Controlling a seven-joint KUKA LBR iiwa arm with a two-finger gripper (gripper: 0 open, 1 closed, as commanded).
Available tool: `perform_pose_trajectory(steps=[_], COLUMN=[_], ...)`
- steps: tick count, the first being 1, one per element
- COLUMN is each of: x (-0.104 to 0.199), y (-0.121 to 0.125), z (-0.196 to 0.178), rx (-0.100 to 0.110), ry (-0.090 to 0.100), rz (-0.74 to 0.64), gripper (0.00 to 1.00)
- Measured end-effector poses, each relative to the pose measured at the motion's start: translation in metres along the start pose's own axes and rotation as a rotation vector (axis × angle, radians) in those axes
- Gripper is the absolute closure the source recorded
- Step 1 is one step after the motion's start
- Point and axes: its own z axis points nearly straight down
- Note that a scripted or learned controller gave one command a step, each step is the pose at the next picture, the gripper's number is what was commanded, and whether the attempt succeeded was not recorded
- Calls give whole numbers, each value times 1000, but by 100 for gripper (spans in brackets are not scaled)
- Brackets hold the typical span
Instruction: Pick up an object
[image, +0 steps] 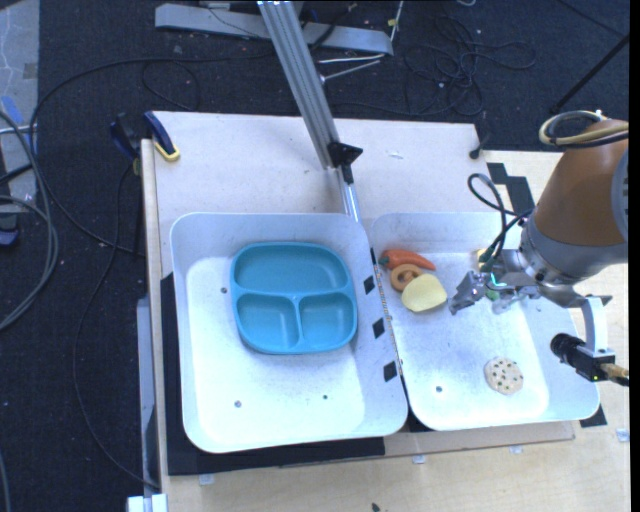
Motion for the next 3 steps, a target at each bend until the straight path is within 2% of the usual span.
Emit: perform_pose_trajectory(steps=[1,3], x=[0,-6], y=[1,-3], z=[-1,99], rx=[-3,1], ry=[-1,0], rz=[0,2], gripper=[0,0])
